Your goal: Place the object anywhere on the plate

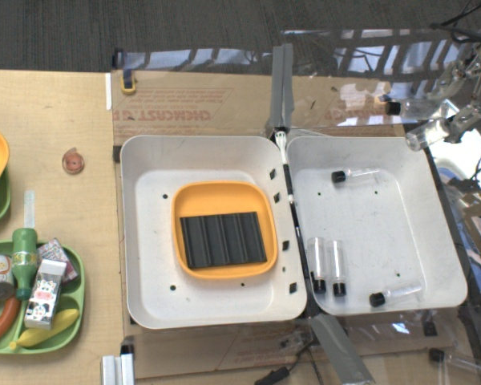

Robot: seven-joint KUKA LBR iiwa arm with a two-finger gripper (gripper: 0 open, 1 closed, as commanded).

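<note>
Sitting in left bin (144, 295): rounded-square orange plate (223, 199), ribbed dark slab (224, 240) on it. Pincer (433, 128) state: cannot tell.

Robot hardware (457, 95) at the upper right of the frame was pale silver-grey metal, partly washed out by glare; bright angular brackets and thin struts were distinguishable; dark cables (471, 10) ran close by it; finer markings could not be resolved.
</note>
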